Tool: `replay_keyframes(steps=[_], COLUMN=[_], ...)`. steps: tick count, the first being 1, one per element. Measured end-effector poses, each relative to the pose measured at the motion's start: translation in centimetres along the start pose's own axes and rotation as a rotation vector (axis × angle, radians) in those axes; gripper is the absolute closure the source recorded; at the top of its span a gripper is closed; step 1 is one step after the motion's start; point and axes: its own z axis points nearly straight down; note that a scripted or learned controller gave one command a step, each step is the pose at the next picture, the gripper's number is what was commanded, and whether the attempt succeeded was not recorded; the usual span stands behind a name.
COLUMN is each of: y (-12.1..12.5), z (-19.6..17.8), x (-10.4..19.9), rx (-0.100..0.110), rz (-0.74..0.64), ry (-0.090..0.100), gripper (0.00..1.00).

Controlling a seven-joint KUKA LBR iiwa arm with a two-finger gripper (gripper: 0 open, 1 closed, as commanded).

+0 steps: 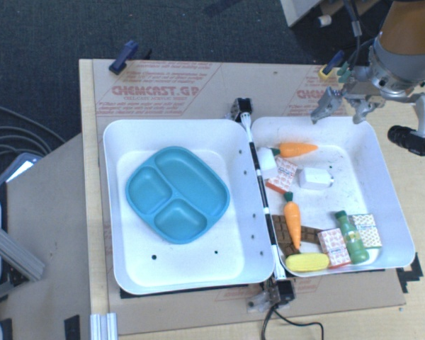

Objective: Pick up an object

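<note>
Above the far rim of the right bin, the claw hangs with its two fingers spread apart and nothing between them. We see the pickable things lying below and nearer to us in that bin: a carrot close under the claw, a white block just beyond it, a second carrot standing along the divider side, a green bottle, a yellow piece at the near edge, a brown bar and a few patterned packets.

We judge several risks from here. The claw sits over the rim, so a straight descent could strike the bin wall or close on bare plastic. The near corner is crowded, with bottle, packets, bar and yellow piece touching or overlapping, so a grasp there could catch two things or push them aside. The carrots are tapered and could slip from a pinch that lands off their middle.

The left bin holds a blue divided plate. Both bins rest on a surface covered in printed brown board, with a blue clip at its far corner, dark carpet beyond, and cables at the left.
</note>
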Motion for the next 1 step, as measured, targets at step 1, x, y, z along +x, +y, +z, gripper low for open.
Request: replay_keyframes(steps=[1], y=[0.48], z=[7.34], x=[3.20], rx=[0.004], rz=[0.009], ry=[0.002], gripper=[0.00])
